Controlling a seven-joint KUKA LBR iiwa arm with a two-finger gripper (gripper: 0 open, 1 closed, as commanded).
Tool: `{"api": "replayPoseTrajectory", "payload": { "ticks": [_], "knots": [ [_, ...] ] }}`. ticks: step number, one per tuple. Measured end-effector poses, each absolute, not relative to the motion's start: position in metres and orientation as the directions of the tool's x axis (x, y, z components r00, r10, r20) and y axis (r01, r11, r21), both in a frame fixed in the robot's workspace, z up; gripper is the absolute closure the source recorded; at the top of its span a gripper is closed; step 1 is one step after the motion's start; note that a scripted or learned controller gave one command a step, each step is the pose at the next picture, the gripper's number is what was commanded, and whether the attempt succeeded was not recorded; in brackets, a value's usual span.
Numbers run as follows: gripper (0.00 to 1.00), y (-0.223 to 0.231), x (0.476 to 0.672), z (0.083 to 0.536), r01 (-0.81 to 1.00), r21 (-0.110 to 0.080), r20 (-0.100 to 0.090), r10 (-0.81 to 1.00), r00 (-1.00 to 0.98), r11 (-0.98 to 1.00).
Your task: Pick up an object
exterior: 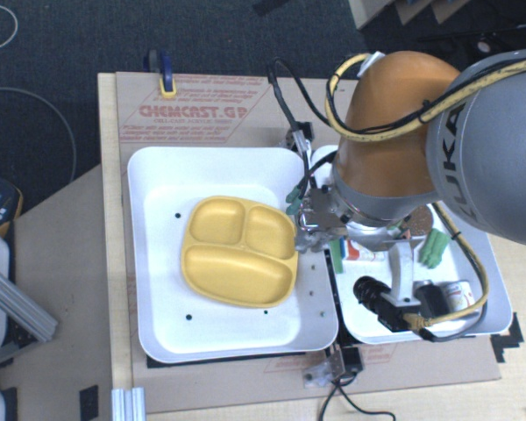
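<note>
A yellow plastic plate with three compartments (239, 251) lies flat in the middle of the left shallow white bin (140, 235), apart from its walls. The grey arm with an orange band (394, 139) hangs over the right shallow white bin (491, 279) and covers most of it. The pincer (318, 228) sits low over the walls where the two bins meet, just beside the plate's right edge. I cannot tell whether it is wide or narrow. A small green ridged piece (436, 247) lies in the right bin beside the arm. Both bins rest on a brown board surface (202, 112).
</note>
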State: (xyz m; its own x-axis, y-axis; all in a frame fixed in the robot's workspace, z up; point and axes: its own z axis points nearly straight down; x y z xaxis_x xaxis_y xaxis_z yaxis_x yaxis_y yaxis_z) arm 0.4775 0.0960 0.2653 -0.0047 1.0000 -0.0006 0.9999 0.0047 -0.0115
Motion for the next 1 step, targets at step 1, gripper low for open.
{"api": "replayPoseTrajectory", "payload": {
  "ticks": [1],
  "knots": [
    [1.00, 0.0516, 0.4997, 0.3905, 1.000, 0.017, 0.001, 1.000, 0.004, -0.004]
  ]
}}
